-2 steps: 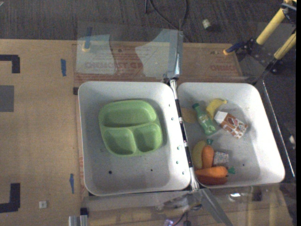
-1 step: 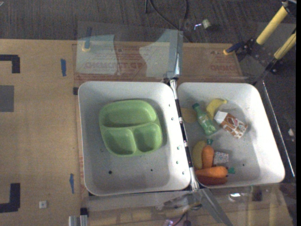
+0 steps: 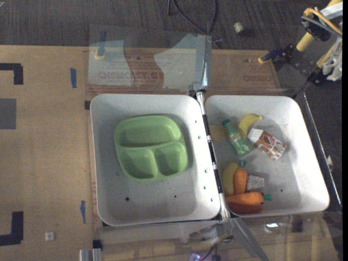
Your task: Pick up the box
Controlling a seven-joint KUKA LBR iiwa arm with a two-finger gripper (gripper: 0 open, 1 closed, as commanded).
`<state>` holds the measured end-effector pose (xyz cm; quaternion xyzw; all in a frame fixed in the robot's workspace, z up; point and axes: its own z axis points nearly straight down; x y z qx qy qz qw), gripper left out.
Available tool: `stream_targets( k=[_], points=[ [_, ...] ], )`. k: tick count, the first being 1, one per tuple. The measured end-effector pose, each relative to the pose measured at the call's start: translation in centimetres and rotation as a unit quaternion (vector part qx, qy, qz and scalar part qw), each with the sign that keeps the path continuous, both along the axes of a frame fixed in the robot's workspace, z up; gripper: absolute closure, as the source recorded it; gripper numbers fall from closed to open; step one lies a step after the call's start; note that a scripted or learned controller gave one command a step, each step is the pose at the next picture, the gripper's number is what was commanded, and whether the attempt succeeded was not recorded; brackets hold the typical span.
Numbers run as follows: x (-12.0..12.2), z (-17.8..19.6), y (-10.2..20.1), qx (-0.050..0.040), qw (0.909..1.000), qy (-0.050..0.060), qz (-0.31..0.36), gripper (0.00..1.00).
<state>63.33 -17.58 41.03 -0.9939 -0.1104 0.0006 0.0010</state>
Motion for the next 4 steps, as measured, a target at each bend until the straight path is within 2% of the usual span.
stream_targets(
  k=[1, 2, 3, 4],
  points=[
    [0.9, -7.1, 0.2, 0.0003, 1.0000, 0.000, -0.009, 1.00],
    [1.4, -13.7, -4.7, 0.0000, 0.9999, 0.001, -0.011, 1.00],
    [2.5, -18.1, -4.4, 0.0002, 1.0000, 0.001, -0.007, 1.00],
    [0.5, -7.4, -2.6, -0.0006, 1.0000, -0.001, -0.003, 1.00]
  ],
)
